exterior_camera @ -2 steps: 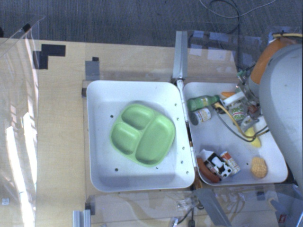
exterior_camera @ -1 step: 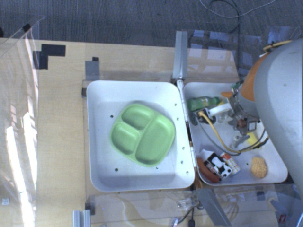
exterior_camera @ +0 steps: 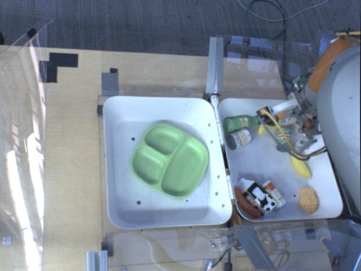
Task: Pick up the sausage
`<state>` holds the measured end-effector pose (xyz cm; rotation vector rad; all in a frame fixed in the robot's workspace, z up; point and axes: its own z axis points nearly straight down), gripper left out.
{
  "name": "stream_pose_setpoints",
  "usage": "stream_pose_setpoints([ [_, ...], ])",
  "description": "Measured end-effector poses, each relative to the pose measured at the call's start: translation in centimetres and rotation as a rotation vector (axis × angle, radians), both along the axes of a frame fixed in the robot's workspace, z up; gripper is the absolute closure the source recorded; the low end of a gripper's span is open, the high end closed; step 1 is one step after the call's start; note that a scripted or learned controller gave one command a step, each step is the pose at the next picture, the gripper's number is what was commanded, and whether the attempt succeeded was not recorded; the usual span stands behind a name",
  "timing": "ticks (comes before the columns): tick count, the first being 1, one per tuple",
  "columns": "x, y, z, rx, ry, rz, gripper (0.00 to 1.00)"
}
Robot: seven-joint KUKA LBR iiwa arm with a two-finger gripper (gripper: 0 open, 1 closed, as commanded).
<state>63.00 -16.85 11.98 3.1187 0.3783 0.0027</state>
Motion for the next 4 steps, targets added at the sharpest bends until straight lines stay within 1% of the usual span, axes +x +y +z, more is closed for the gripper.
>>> stream_pose_setpoints([
  [1, -6.1, 6.9, -3.2, 0.002, -0.006, -0.037, 0.00],
  [2, -1.2, 2.7, 0.8, 0.000, 0.000, -0.033, 0.00],
  [3, -11.6, 4.1, -3.1, 0.000, -0.010, 0.055, 0.00],
  [4, -11.3, 4.1, -2.2, 0.000, -0.015, 0.055, 1.00],
])
